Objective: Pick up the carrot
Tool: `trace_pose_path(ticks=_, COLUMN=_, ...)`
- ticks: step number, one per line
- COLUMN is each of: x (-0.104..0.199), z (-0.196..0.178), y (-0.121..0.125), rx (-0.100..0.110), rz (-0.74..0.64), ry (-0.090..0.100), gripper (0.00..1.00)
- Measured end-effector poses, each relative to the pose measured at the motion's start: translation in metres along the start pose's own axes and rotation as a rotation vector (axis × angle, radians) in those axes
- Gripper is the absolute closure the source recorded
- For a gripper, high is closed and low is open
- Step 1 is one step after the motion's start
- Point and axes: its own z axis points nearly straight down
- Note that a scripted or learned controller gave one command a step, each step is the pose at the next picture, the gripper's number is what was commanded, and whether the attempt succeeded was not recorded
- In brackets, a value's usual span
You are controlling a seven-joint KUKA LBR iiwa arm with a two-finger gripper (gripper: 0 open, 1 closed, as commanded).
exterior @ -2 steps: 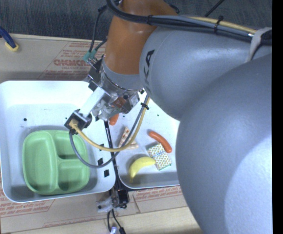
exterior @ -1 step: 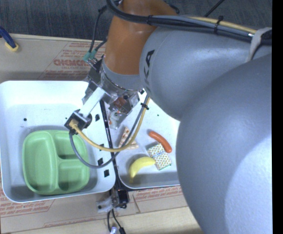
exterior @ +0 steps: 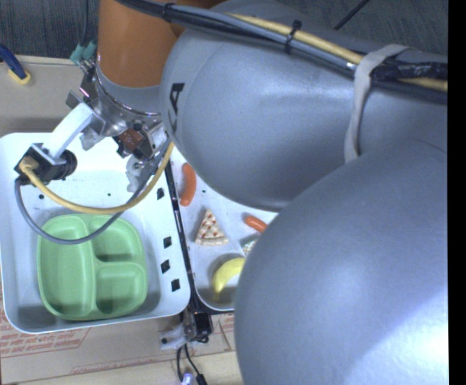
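Observation:
The carrot [exterior: 188, 184], a long orange piece, lies at the far left of the right bin [exterior: 216, 299], just beside the divider between the bins. My gripper [exterior: 139, 165] hangs over the back right part of the left bin [exterior: 8, 215], a short way left of the carrot and apart from it. Nothing shows in its grasp. The bulky grey arm hides most of the right bin.
A green divided tray [exterior: 92, 267] fills the front of the left bin. A pizza slice [exterior: 210, 228], a yellow lemon [exterior: 226, 274] and a small orange-red piece [exterior: 255, 223] lie near the carrot. A yellow cable [exterior: 80, 203] loops over the left bin.

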Motion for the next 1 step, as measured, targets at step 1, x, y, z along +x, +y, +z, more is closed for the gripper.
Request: trace_pose_path(ticks=1, x=0.0053, z=0.0748, y=0.0836, rx=0.001, rz=0.073, ry=-0.004, gripper=0.00)
